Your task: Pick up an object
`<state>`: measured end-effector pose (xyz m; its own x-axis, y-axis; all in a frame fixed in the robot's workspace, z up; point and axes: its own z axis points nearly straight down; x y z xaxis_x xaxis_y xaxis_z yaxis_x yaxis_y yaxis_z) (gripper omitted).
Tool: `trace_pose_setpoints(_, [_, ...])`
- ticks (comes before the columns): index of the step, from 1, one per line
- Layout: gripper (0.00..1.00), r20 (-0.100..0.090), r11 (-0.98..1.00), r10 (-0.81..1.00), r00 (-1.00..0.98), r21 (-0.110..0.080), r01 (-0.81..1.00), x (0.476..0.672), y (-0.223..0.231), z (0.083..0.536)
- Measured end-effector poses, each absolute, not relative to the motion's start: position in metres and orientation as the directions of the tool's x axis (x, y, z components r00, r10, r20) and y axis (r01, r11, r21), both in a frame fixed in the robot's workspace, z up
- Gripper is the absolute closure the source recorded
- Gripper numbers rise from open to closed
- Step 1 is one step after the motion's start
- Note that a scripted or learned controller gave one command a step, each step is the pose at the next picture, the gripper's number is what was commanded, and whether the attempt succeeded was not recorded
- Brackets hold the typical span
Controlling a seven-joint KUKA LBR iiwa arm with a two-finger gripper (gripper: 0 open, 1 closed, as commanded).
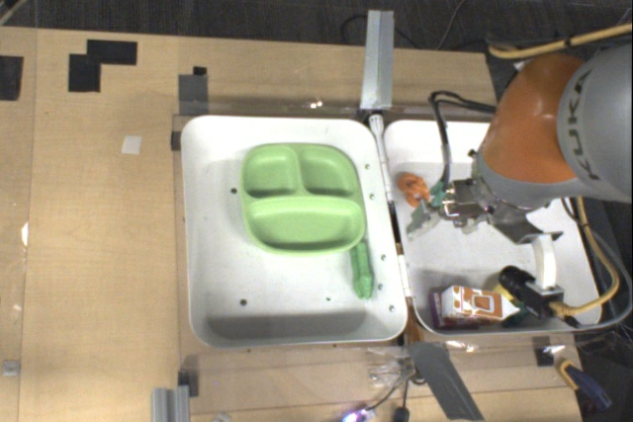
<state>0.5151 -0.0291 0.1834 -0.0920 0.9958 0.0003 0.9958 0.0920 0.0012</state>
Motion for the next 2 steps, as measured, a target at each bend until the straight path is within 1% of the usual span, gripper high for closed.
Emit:
trace_pose_setpoints(1, [0.0,0.001,0.026,1.0,-0.026,-0.001,1.0,0.487,0.006,0.183])
trace_pose_setpoints(2, [0.0,0.0,0.169,0.986,-0.169,0.002,0.986,0.554,0.002,0.184])
